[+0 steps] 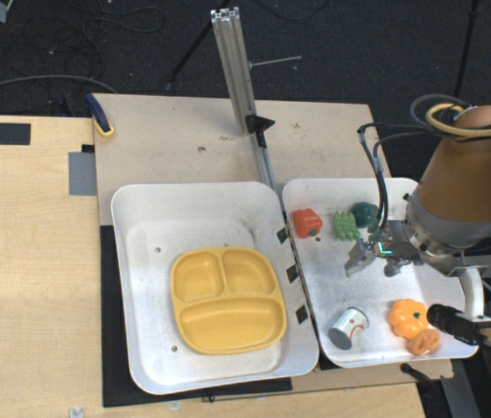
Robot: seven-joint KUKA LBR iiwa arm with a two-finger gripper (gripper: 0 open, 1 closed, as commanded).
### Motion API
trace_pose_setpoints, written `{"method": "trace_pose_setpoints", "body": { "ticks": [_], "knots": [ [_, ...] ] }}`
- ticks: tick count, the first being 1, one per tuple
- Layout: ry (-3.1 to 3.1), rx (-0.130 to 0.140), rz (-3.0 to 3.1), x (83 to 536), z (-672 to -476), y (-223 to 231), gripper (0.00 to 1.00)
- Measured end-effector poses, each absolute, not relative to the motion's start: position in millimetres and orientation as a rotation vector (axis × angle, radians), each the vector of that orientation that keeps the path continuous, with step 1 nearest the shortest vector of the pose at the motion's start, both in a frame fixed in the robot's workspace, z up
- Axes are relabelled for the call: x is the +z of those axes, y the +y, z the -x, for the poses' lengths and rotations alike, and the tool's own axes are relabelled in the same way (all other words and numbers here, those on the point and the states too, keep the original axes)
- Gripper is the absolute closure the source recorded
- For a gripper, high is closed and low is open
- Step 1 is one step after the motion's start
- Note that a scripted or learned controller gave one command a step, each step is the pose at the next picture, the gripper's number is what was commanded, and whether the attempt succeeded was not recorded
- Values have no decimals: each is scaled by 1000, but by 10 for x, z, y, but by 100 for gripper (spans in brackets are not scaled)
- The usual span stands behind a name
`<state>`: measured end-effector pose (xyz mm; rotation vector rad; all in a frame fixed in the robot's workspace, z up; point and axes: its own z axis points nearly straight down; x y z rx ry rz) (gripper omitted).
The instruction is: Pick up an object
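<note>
Nearest to the camera, along the front edge of the right bin (376,360), lie a small grey and white can (347,327) on its side and an orange toy (413,322), well apart from each other. Just behind them the pincer (373,255) hangs over the middle of this bin, its two fingers apart and with nothing between them. Further back are a green ridged piece (345,225), a dark green object (366,212) touching or almost touching it, and a red object (306,223) near the bin's left wall. I think the green piece is the closest target; the pincer should descend straight, with one finger on each side, and close only when low. The left bin (141,233) holds a yellow divided tray (227,300). Beyond the bins, the pale wooden surface (315,138) carries a metal post (235,68), and behind is dark floor with cables.
</note>
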<state>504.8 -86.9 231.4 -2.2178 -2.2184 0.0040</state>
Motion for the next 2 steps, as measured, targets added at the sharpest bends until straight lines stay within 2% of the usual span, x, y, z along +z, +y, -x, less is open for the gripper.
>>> {"method": "trace_pose_setpoints", "body": {
  "ticks": [1,2],
  "knots": [
    [-2219,3,2218,2317,-5050,-869,0],
    [-2215,8,2217,1865,-5008,-815,0]
  ]
}}
